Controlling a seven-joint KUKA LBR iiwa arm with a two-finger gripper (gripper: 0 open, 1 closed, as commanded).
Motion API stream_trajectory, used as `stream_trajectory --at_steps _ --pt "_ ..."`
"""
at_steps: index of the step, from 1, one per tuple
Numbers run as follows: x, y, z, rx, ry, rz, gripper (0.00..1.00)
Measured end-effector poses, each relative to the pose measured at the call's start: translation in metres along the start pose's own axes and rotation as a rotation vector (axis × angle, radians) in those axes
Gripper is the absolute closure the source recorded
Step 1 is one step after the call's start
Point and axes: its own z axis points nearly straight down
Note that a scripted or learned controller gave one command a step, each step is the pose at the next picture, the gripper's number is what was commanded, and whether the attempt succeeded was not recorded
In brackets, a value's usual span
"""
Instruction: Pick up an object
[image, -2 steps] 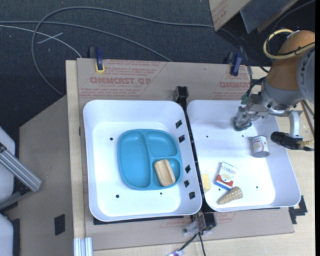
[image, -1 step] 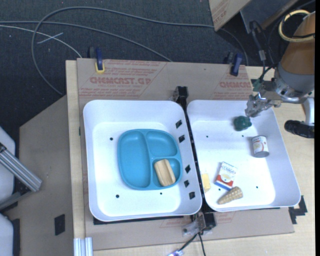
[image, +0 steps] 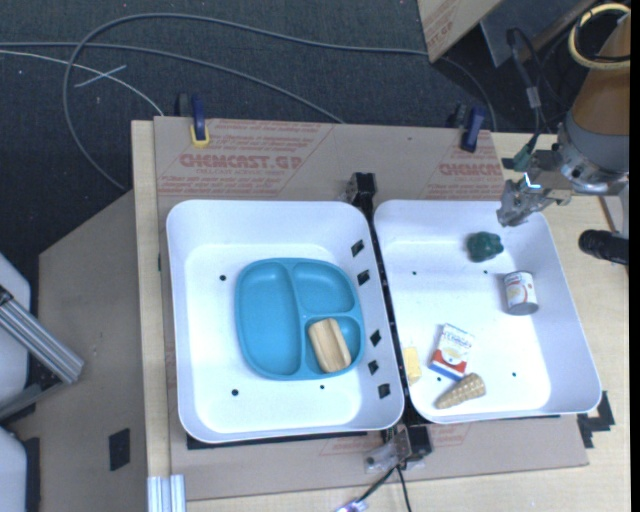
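Observation:
My gripper hangs over the far right corner of the right bin, its fingers pointing down with nothing visible between them. Just below and to its left lies a dark green lump. A small can lies on its side further toward the front. A red, white and blue carton and a tan cone rest near the bin's front. A small yellow piece sits by the left wall.
The left bin holds a blue divided plate with a tan bread-like block in its lower right compartment. Black clips run along the divider between the bins. Blue clamps stand at the board's far edge.

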Motion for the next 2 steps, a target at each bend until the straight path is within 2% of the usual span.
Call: stream_trajectory --at_steps 2 --pt "0.115 -0.039 0.009 0.009 0.005 -0.005 1.00"
